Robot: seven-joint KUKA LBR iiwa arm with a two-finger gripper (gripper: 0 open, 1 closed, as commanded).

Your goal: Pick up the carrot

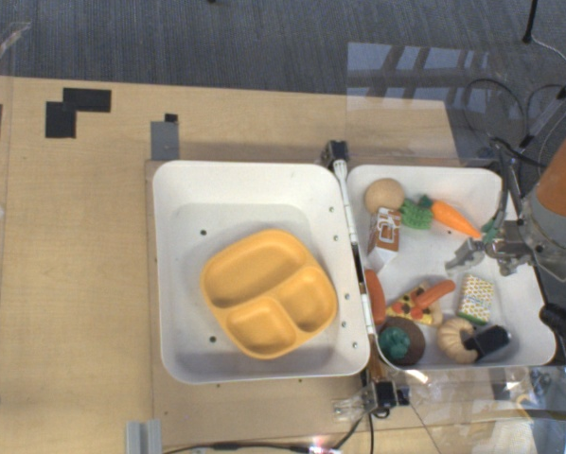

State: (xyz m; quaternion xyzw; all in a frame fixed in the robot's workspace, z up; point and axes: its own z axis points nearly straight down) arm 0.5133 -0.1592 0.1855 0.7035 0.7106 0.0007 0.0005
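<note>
Carrot (451, 218) lies in the right bin (529, 348), upper middle, green top pointing left. Gripper (476, 252) hovers just below it, fingers spread, holding nothing. We judge the carrot light, rigid, smooth plastic; best pinched across the thicker orange body.

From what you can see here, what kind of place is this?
Probably a robotics lab bench for pick-and-place trials: two shallow white bins on a wooden bench, toy food such as a carrot, and a robot arm reaching in.
</note>
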